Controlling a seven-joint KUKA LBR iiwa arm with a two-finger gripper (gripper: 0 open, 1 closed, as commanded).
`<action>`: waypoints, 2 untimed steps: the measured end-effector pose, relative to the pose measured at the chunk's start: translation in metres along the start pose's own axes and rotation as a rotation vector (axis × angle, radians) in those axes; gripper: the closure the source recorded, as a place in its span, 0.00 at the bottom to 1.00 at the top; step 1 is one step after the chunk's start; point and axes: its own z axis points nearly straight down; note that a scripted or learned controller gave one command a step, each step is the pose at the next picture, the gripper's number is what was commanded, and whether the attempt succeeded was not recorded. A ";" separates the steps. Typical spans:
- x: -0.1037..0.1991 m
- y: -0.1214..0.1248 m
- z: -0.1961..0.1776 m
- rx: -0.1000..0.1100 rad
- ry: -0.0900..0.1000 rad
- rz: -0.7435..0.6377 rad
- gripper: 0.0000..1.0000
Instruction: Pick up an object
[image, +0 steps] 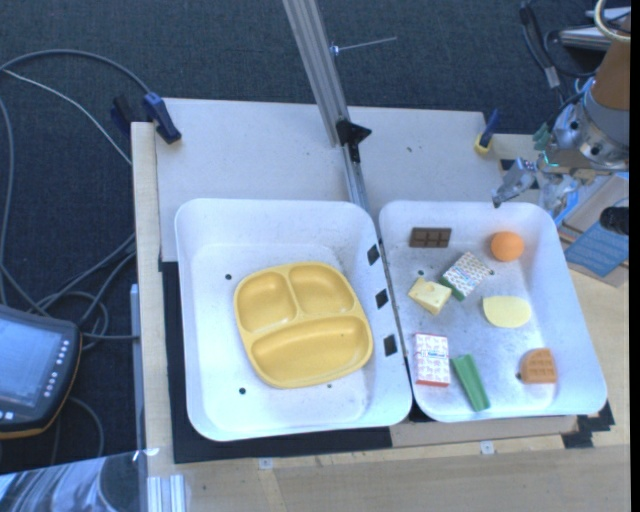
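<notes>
The gripper (520, 185) hangs over the back right corner of the right bin (570, 300), just past its rim. I cannot tell how it is set, and nothing shows in its grip. It is up above the toys and touches none of them.

The nearest toy is an orange ball (507, 246), just in front of the gripper. To the left of the ball lies a brown chocolate bar (430, 237). Lower down sits a small checked box (467, 273), touching a yellow cheese block (430, 296). A pale yellow oval (507, 311) lies to their right. Near the front of the bin are a red and white carton (432, 360), a green stick (470, 382) just beside it, and a brown cookie (538, 367) off to the right.

The left bin (200, 250) holds a yellow plate (303, 324) with three parts.
</notes>
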 end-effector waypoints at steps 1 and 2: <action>0.000 0.000 0.000 0.000 -0.001 0.000 0.00; 0.004 0.001 0.043 0.004 0.001 0.000 0.00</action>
